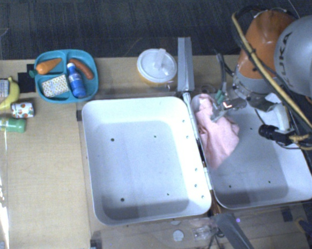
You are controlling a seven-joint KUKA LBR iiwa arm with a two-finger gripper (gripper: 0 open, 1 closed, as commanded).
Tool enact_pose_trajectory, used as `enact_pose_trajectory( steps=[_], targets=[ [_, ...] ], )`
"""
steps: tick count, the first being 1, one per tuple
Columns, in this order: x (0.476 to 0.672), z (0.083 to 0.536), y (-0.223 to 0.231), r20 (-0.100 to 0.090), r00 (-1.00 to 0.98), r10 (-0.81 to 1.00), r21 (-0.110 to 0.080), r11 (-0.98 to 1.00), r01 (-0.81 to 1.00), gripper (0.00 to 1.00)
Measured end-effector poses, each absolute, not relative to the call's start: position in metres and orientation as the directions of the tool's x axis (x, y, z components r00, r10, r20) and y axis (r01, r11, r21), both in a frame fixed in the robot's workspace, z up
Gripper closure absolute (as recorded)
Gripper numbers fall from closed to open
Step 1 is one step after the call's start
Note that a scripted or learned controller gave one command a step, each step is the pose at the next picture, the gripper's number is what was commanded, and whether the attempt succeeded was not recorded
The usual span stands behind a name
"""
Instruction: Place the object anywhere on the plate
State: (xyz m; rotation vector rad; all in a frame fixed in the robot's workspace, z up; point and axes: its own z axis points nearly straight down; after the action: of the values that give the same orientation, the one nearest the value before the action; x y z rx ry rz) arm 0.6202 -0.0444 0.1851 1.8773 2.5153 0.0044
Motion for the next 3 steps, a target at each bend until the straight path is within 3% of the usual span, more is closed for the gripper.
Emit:
enact_pose_trajectory(
  steps=[1,2,3],
  targets=[
    [0.622,0.225,-0.043,-0.001,-0.291,0.957,0.004,0.291,0.957,1.00],
    [0.598,0.234,0.004,-0.001,-0.642,0.766,0.003,0.642,0.766,1.00],
    [0.578,0.242,0.054,-0.003,-0.892,0.453,0.003,0.892,0.453,1.00]
  ],
)
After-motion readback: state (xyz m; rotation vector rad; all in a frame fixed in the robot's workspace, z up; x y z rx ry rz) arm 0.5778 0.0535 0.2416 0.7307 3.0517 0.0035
